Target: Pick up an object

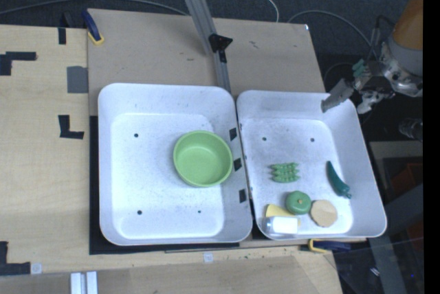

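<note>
The right bin (347,122) holds several small items near its front. Among them are a light green pea pod (284,172), a dark teal curved piece (337,180) by the right wall, a round green piece (298,202), a tan disc (324,213), a yellow wedge (274,210) and a white block (282,224). A green bowl (201,159) sits upright in the left bin (124,148). My gripper (352,100) hovers over the right bin's far right corner, well behind the items. It is open, with nothing between its fingers.
A slanted grey metal pole (199,7) crosses the bench behind the bins and ends near their shared wall. Cables lie on the dark floor at the back. A blue-and-yellow clamp (91,27) sits on the bench's far left corner.
</note>
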Controlling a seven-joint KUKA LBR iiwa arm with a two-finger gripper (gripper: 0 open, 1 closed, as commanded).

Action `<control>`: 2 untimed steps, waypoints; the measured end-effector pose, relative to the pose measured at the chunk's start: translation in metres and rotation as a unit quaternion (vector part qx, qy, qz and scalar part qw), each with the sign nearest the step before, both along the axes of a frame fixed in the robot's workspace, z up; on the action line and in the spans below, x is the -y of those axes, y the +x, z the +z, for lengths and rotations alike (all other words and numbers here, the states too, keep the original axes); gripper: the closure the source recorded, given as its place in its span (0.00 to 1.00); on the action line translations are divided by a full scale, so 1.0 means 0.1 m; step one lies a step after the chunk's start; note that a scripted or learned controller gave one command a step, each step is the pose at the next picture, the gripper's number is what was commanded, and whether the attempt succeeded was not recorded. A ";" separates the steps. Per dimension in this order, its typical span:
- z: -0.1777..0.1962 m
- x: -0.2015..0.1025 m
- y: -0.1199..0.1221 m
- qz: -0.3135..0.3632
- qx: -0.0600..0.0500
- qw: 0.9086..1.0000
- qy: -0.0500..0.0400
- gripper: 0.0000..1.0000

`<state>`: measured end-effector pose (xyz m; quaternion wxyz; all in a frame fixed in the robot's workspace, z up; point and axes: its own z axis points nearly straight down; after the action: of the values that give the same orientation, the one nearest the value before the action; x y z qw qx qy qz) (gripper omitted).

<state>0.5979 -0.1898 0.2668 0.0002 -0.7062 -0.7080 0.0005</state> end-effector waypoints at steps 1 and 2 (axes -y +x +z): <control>0.00 0.00 0.00 0.000 0.000 1.000 0.000 0.00; -0.63 0.03 0.03 -0.001 -0.003 1.000 0.000 0.00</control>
<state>0.6013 -0.1930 0.2039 0.0028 -0.7067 -0.7075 0.0025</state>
